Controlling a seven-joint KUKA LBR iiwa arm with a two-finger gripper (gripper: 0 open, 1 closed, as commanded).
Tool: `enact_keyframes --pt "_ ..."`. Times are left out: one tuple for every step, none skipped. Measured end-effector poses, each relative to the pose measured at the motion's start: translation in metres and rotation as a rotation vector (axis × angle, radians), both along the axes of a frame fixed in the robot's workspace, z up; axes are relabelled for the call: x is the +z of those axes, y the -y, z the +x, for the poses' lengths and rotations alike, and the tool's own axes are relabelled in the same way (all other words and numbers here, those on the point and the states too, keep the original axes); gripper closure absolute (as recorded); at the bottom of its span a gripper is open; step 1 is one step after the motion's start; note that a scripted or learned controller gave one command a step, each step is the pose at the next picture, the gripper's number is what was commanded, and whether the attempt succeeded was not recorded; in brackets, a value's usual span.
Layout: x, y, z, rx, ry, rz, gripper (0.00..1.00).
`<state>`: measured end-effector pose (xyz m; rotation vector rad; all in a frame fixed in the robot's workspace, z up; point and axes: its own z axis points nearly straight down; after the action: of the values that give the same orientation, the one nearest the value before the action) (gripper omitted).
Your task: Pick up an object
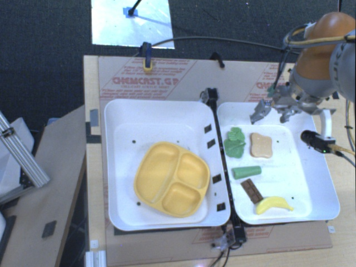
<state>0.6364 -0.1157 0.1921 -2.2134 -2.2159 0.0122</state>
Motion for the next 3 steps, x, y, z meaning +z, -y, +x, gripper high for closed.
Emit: enact_keyframes --pt "0.008 0.000 0.003 0.002 0.014 -0.002 0.00" --pt "-0.043 0.000 0.014 0.005 0.011 -0.002 0.00" --pt "-0.104 0.001 0.012 0.001 0.014 -0.001 0.00"
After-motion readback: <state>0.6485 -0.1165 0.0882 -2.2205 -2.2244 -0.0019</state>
